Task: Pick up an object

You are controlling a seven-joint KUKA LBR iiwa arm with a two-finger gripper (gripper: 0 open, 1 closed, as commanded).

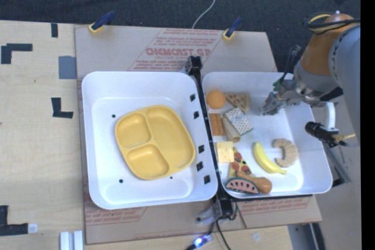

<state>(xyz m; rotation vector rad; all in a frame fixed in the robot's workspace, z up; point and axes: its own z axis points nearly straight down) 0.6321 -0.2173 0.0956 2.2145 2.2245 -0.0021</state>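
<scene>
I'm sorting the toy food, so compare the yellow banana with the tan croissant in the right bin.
The curved yellow banana is smooth, slim and bright; the tan croissant is thicker, ridged and duller. The banana lies slanted with its ends turning up toward the croissant, while the croissant curls into a tighter crescent opening left. Both lie side by side on the right white bin.

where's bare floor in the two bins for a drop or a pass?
Left bin: a bare band all round the yellow tray, widest along the far wall and near right corner. Right bin: bare floor between the pincer, banana and croissant, and along the right wall. Crowded: the strip by the divider, from orange to watermelon slice.
</scene>
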